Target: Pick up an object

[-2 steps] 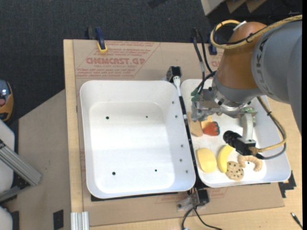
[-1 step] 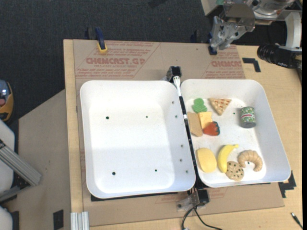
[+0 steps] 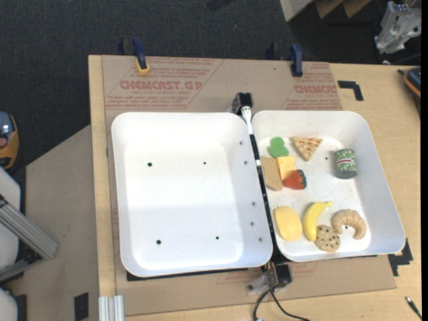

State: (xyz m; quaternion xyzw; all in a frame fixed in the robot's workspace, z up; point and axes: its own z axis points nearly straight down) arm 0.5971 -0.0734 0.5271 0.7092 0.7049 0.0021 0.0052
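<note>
Camera view: gripper (image 3: 399, 25) sits upper right, jaw state impossible to tell. Toy foods, such as the yellow plastic banana (image 3: 313, 218), fill the right-hand shallow white bin (image 3: 384, 206); reaching down comes next.

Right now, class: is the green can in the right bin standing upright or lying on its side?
Lying on its side. The can shows its long curved wall with the label bands, and rests alone on the right bin's floor.

I see smooth glossy white plastic bins (image 3: 187, 129), a matt brown cardboard-like worktop (image 3: 100, 146), shiny plastic toy food (image 3: 314, 219), dark rough carpet floor (image 3: 67, 19).
</note>
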